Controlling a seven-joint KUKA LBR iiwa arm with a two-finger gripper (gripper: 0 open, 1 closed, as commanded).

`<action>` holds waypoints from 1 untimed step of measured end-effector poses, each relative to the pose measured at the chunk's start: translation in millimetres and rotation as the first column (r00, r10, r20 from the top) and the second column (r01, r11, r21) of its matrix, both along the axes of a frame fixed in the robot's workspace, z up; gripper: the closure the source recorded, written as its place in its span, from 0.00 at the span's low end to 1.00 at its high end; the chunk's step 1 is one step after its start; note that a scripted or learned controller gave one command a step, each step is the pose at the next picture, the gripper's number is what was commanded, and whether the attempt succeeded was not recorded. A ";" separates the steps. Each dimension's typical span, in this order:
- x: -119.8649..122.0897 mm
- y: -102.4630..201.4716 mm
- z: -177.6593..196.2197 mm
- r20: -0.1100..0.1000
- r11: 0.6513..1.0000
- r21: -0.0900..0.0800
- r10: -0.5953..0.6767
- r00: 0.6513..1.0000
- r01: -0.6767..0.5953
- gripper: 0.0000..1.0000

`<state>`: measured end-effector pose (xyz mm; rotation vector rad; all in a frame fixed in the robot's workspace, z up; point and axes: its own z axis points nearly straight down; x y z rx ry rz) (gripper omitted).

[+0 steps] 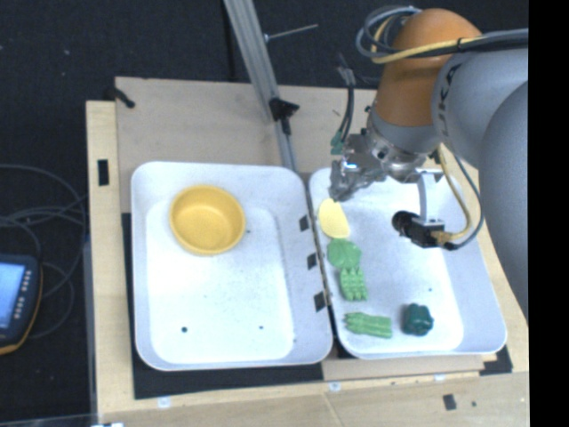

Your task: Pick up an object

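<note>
Camera view: gripper (344, 181) state can't tell; pale yellow plastic piece (333, 220) just below it, unlifted. Pick not done.

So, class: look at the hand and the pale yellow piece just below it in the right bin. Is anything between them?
Nothing visible. The hand hangs just above the pale yellow piece at the right bin's left edge. The green pieces lie beyond it, on the far side from the hand.

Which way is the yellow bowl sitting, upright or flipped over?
Upright. The yellow bowl shows its open hollow and rim facing up, resting on the floor of the left bin.
</note>
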<state>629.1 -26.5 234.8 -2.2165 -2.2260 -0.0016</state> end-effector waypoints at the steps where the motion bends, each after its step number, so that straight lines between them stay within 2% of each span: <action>1: 13.4 42.8 -5.5 0.000 1.000 -0.001 -0.002 1.000 0.002 1.00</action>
